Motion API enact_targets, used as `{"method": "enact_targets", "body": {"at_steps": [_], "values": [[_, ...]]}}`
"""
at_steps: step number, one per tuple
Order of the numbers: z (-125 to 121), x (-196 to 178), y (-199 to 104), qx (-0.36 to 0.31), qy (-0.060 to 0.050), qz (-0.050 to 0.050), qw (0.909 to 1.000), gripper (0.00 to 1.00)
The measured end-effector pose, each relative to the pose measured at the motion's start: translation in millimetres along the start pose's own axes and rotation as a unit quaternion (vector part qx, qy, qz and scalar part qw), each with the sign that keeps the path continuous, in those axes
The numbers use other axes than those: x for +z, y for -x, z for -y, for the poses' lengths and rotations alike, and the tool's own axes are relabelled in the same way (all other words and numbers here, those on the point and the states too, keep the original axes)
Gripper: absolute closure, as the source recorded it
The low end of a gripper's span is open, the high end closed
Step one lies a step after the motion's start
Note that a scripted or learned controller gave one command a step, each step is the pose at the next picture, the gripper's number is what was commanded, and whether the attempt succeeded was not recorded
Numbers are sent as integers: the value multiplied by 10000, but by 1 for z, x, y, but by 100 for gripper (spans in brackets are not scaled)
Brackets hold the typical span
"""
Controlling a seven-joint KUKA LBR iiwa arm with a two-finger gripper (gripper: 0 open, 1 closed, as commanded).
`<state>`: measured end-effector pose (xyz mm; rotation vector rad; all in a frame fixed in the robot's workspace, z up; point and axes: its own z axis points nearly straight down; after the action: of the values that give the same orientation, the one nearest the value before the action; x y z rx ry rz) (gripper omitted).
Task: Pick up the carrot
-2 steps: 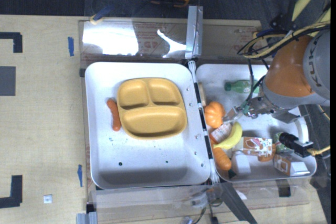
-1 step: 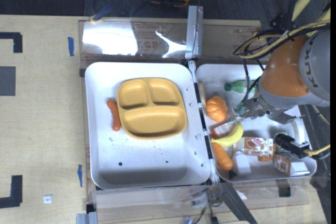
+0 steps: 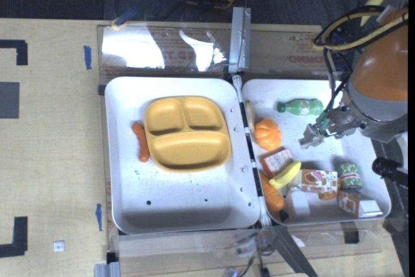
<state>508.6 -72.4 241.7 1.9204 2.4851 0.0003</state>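
Observation:
The carrot (image 3: 273, 196), orange and tapered, lies at the near left corner of the right bin (image 3: 382, 204). A yellow banana (image 3: 286, 174) partly covers its upper end. My gripper (image 3: 313, 135) hangs over the middle of the right bin, up and to the right of the carrot and well apart from it. Nothing shows in the gripper. The grey arm with its orange band (image 3: 382, 74) reaches in from the right.
Around the gripper in the right bin are an orange pumpkin (image 3: 267, 133), a green bottle (image 3: 299, 106), a red packet (image 3: 277, 159), a carton (image 3: 319, 182), a green can (image 3: 349, 174) and a small box (image 3: 351, 203). The left bin (image 3: 123, 191) holds a yellow divided tray (image 3: 187, 132) and a reddish-orange stick (image 3: 141, 141).

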Motion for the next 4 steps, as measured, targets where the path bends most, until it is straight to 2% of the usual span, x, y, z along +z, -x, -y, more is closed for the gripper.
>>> {"method": "enact_targets", "body": {"at_steps": [1,2,3,4], "values": [[24,22,8,-204,-13,-10,9998,100],[-12,23,-2,2056,1,7,9786,100],[-23,21,4,4226,-10,7,9063,100],[-32,28,-14,6304,-20,10,7763,100]]}}
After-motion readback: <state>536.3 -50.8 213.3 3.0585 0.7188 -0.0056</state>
